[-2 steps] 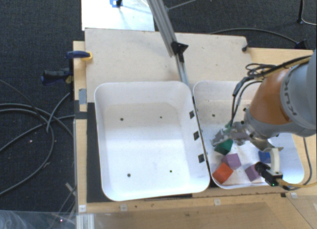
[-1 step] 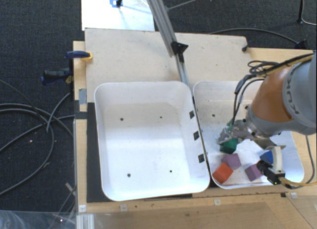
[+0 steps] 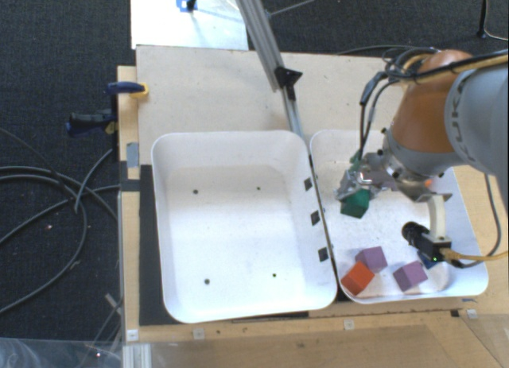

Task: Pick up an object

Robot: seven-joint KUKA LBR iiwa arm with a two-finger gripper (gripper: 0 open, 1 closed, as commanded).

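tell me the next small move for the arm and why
Probably lift straight up a little. The gripper appears to have the green block at its fingertips in the right bin, apart from the purple and orange blocks, so a short raise would test the hold.

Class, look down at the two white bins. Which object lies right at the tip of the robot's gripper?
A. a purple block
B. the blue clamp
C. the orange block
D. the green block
D: the green block sits in the right bin directly at the gripper, while the orange block and both purple blocks lie nearer the bin's front edge.
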